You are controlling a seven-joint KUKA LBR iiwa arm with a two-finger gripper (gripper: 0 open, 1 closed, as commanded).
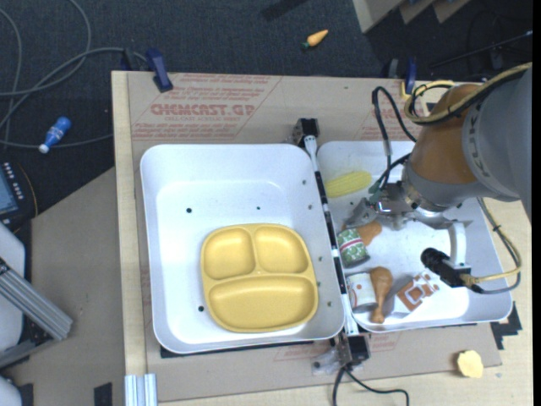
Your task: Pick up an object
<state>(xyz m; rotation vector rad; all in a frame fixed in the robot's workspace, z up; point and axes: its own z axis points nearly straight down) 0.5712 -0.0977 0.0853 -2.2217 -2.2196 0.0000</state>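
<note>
Several small objects lie in my right white bin [486,307]: a green-labelled can [352,244], brown drumstick [380,290], yellow corn [348,183]. My hand [378,211] sits just above the can; its grip I cannot tell. Nothing looks lifted yet.

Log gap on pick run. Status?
Gripper low in right bin, fingers unreadable. Nearest: green can, corn. Nothing seen held. Yellow tray in left bin.
</note>
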